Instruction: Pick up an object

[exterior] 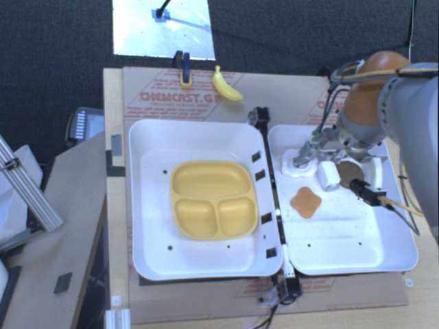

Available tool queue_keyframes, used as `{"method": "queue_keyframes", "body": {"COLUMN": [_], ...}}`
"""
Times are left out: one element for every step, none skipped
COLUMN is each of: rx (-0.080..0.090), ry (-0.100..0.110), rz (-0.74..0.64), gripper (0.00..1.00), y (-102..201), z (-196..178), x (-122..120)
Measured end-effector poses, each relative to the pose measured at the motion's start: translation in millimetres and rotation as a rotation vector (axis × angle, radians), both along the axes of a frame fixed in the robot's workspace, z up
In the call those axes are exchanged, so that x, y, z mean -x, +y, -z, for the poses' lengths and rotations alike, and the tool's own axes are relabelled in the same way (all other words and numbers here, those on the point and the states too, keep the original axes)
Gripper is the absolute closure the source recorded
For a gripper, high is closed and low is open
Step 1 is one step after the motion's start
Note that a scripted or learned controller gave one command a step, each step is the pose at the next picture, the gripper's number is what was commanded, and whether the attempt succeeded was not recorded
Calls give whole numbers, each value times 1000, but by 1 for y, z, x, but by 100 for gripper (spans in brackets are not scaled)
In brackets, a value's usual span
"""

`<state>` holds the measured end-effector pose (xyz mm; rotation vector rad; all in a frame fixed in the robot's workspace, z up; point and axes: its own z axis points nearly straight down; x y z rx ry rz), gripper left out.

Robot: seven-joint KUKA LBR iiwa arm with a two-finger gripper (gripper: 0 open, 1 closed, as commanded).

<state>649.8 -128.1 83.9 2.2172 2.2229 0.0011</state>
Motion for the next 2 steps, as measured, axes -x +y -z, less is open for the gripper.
{"method": "queue_keyframes", "body": {"rx": [0, -1], "ry": [-3, -2], "rz": [-1, 1], "gripper": [100, 100], "y": [0, -7], "z": [-14, -59], "x": [-1, -3]}}
